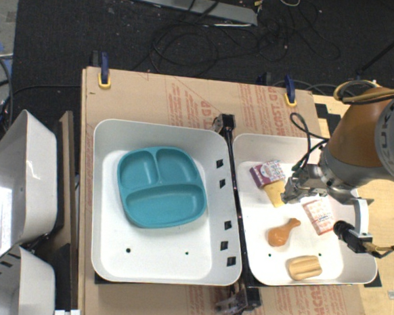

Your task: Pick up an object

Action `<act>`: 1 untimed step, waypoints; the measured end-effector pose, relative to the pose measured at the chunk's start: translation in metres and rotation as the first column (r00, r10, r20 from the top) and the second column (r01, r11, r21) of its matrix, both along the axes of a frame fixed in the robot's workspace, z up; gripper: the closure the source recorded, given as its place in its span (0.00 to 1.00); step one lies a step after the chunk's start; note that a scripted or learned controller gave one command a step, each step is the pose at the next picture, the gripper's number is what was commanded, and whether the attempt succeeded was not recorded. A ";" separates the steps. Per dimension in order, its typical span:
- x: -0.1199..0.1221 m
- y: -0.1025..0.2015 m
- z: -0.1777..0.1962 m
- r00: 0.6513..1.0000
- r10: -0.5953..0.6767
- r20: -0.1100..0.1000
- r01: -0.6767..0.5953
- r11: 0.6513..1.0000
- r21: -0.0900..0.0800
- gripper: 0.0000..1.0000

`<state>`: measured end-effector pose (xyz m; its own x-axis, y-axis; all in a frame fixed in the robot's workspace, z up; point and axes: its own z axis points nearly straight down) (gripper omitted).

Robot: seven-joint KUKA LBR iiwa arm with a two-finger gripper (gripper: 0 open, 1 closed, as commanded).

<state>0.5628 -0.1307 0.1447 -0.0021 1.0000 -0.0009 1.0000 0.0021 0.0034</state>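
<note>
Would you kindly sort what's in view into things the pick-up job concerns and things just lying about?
Job: pincer; in the right bin: purple packet, yellow wedge, red-and-white packet, drumstick, bread roll.

Lying about: teal plate, left bin, clamps.

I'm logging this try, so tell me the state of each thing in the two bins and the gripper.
Teal divided plate: flat, left bin.
Purple packet: lying, right bin.
Yellow wedge: lying beside gripper.
Chicken drumstick: lying loose.
Bread roll: lying loose.
White-red packet: lying loose.
</note>
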 end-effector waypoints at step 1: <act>0.005 0.001 0.043 1.000 0.000 0.000 0.000 1.000 0.000 1.00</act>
